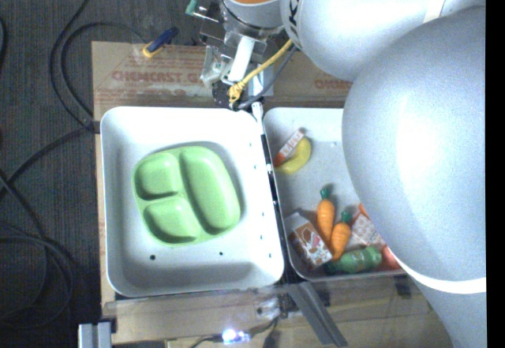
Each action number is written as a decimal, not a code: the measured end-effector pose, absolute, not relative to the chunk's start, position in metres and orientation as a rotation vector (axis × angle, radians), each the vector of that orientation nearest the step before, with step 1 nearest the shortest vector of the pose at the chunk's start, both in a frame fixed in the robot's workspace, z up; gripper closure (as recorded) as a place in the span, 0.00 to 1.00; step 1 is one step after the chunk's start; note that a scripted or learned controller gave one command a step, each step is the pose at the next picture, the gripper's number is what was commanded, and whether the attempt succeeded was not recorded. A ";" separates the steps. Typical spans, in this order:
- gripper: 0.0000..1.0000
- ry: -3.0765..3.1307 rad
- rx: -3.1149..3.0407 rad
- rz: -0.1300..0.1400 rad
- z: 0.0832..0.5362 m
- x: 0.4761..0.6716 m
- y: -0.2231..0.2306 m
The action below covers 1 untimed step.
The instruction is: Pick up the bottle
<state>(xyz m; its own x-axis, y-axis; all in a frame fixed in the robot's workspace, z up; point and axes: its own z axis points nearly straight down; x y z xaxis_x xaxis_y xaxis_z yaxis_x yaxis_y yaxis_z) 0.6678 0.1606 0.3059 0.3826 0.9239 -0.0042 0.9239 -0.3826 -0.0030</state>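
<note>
A dark green bottle-shaped object (357, 261) lies on its side at the near edge of the right bin (316, 121), beside two carrots; the arm's big grey body hides part of this bin. The gripper (229, 78) hangs below the orange band, over the bench just behind the far rim of the left bin (114, 181), well away from the green object. Something pale and translucent (211, 68) shows against the gripper's left side; what it is cannot be made out.
The left bin holds a green divided plate (188, 192). A banana (298, 155), a small red and white carton (289, 144), two carrots (326, 216) and a printed box (309, 245) lie in the right bin. Cables run over the floor at left.
</note>
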 end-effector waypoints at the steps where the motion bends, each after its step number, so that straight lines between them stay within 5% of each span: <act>1: 1.00 -1.840 -2.548 0.009 0.278 0.668 0.118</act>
